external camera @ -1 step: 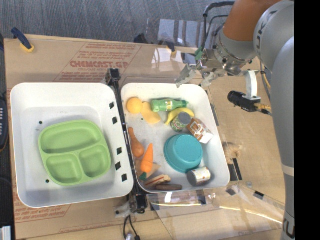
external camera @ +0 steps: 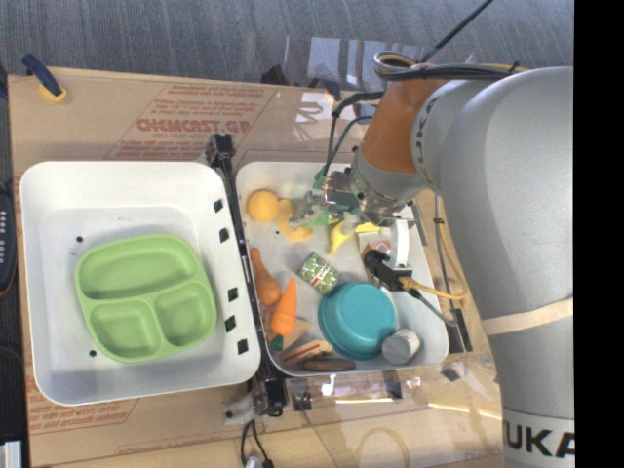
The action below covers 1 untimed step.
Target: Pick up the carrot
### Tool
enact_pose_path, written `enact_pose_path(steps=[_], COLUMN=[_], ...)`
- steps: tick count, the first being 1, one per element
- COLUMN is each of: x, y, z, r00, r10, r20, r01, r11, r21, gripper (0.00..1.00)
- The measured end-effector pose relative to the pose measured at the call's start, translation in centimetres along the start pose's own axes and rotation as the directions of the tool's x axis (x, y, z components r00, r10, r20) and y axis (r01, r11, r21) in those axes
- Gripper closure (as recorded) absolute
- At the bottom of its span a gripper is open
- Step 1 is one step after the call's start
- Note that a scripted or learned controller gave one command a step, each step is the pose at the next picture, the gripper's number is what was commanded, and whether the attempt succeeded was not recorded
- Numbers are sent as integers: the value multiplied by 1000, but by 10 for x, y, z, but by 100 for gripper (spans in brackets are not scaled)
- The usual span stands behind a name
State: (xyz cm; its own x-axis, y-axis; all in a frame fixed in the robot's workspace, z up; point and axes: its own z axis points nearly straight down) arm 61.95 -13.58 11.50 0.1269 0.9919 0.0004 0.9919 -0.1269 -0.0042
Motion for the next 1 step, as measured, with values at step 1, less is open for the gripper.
enact_pose_path(steps=[1], x=[39], y=[-12], z=[24], r00=[986], r10=[164], r20=[1], r01=[-164], r11=[986], r21=[10], gripper=[0])
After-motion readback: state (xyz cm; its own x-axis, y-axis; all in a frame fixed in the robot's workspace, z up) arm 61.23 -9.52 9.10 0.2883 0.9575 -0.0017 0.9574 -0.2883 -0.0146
